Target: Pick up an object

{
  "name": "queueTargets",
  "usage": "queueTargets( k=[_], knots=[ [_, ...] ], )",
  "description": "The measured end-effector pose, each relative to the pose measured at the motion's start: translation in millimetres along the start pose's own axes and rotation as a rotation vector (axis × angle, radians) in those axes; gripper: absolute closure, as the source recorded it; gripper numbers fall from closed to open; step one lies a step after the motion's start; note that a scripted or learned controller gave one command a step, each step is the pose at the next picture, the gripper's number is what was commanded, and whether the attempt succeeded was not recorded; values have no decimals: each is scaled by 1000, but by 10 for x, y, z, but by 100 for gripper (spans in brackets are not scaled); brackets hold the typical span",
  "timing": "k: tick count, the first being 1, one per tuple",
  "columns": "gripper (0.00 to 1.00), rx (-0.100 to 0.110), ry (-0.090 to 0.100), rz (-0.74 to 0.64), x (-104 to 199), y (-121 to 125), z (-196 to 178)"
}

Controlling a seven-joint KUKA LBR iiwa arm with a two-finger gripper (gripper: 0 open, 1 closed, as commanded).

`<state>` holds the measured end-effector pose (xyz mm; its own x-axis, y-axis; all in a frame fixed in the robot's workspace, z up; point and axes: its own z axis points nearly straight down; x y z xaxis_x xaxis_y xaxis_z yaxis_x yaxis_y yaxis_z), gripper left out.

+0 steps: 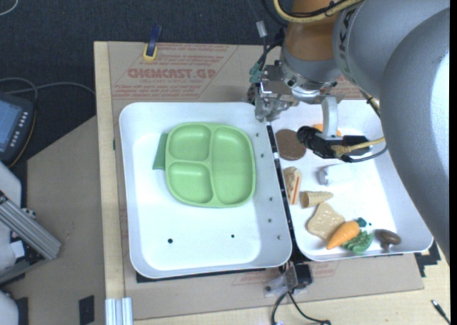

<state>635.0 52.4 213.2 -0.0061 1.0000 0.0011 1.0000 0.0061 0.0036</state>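
Three smooth compartments dent the glossy green plate [211, 165]; tool [268, 109] grip unclear.

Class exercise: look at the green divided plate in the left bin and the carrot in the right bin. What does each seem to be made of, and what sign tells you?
The green plate looks like moulded plastic, matt to satin: one even pale green, soft rounded compartment edges. The carrot is probably a plastic toy: flat uniform orange, smooth surface, bright green top.
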Motion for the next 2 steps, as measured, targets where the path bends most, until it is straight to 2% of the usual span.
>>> queueTargets(
  k=[1,2],
  knots=[
    [100,0,-1,3,237,120,-57],
    [100,5,-1,5,311,63,-44]
  ],
)
